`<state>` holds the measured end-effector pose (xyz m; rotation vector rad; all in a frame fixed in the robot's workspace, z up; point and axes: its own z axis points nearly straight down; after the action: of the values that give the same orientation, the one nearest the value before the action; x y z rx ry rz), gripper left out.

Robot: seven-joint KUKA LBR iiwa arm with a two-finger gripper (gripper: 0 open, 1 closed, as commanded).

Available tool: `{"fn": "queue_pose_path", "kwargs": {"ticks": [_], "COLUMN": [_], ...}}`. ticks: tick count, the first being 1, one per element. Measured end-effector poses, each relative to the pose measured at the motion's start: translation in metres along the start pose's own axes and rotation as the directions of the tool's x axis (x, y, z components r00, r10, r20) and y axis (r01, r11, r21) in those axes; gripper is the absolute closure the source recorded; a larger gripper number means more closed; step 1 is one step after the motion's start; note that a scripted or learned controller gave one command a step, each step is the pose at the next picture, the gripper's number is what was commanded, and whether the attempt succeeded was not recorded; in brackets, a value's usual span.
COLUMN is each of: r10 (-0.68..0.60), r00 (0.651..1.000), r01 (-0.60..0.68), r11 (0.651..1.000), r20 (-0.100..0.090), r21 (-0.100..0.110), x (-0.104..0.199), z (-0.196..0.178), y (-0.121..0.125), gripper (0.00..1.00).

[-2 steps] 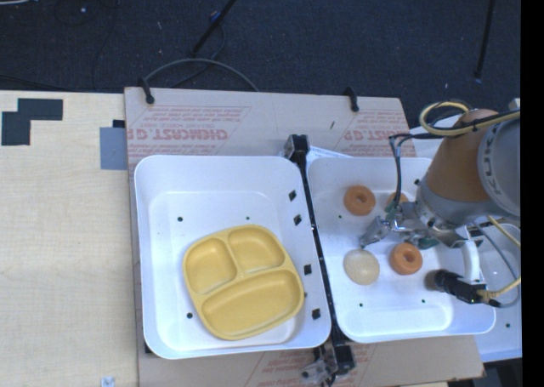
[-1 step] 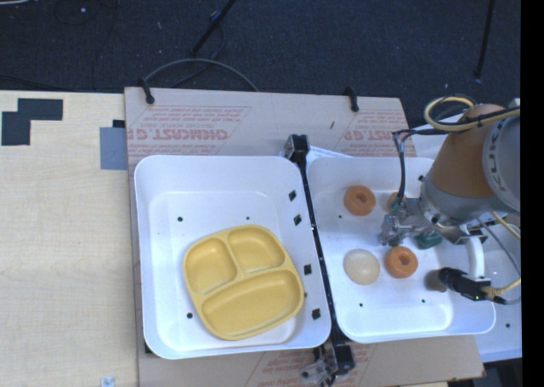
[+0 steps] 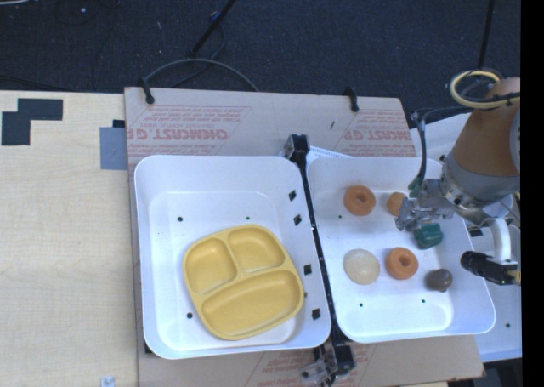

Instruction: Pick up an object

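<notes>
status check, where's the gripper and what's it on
Gripper low in right bin, over teal object. Grasp unconfirmed. Orange rings and cream ball close by.

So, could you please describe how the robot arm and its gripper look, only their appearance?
The arm is grey, with a broad orange band above the wrist. A thin yellowish cable loop sits near its top, and a dark cable runs beside it. The gripper is small, made of grey metal parts.
</notes>
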<state>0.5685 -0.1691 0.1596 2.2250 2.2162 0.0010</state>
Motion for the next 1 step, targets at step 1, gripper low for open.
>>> {"fn": "queue_pose_path", "kwargs": {"ticks": [1], "r10": [-0.006], "r00": [1.0], "r01": [0.006], "r11": [1.0], "r20": [0.0], "r21": [-0.001], "x": [0.0086], "z": [-0.0481], "y": [0.0035], "gripper": [1.0]}}
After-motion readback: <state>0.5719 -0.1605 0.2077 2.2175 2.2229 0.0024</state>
